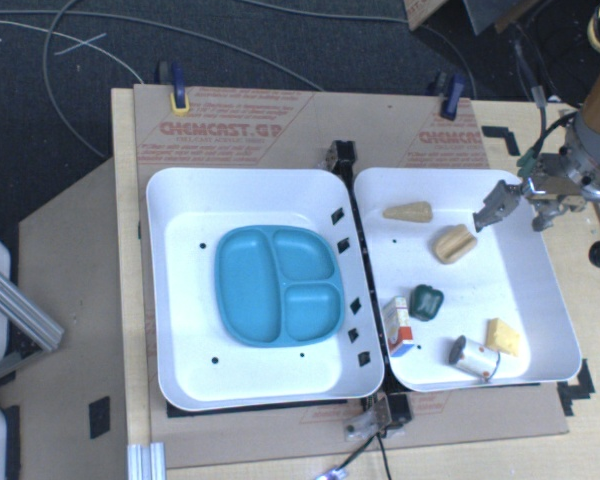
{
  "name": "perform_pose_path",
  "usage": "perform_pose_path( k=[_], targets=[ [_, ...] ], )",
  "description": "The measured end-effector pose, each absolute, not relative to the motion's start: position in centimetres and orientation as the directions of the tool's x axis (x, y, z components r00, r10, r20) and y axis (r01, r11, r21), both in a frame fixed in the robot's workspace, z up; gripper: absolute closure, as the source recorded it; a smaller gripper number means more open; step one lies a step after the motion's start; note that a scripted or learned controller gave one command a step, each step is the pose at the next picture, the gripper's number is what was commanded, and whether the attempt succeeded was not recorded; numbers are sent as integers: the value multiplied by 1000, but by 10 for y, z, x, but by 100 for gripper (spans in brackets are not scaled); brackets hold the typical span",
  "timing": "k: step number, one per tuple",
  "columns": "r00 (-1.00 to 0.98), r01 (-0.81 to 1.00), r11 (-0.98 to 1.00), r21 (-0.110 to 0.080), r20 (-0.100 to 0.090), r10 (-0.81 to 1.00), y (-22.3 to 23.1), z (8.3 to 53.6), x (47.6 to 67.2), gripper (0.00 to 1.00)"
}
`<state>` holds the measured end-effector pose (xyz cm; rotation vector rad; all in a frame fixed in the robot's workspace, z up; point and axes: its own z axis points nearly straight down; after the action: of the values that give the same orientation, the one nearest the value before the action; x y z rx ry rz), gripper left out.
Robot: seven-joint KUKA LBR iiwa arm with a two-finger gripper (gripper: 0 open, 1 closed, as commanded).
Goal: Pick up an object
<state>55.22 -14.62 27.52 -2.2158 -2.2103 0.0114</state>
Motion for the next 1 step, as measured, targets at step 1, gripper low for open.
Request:
perform_pose_path(
  k=[1],
  targets=[
    [0, 1000, 0, -1, 1, 1000, -146, 282, 554, 0]
  ],
)
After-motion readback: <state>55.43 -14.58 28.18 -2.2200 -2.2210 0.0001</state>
